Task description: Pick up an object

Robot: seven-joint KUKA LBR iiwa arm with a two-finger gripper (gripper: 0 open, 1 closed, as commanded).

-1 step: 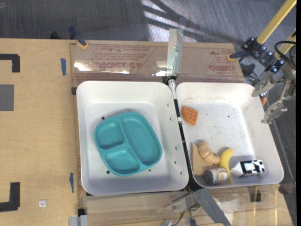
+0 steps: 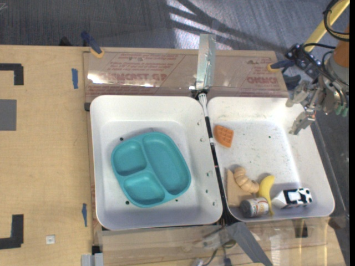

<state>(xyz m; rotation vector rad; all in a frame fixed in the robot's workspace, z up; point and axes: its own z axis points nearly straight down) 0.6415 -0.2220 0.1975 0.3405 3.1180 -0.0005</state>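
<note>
- Camera view puts us above the bench: two shallow white plastic bins side by side, left bin [image 2: 105,112] and right bin [image 2: 277,115], split by a thin black divider [image 2: 211,143]
- The two-finger gripper [image 2: 305,112] hangs at the right bin's far right corner, over the rim, touching nothing; I can't tell how it's set from here, and nothing sits in it
- My read: it's parked high and to the side so the bin floor is in plain sight before a pick is chosen
- Left bin: one teal plastic tray with three compartments [image 2: 151,168], lying flat in the middle, nothing in it
- Right bin is where the likely targets are, five small things by my count
- One orange waffle-textured square [image 2: 223,136] alone near the divider, well apart from the rest, looks the easiest reach
- One tan knobbly ginger-like lump [image 2: 244,180], with one yellow toy banana [image 2: 267,186] just beside it
- One small round tin can on its side [image 2: 254,206], touching the banana's lower end
- One white carton with black cow patches [image 2: 294,197], lying by the near right wall
- That near-edge cluster is tight, so I'd say neighbours could get nudged there
</note>
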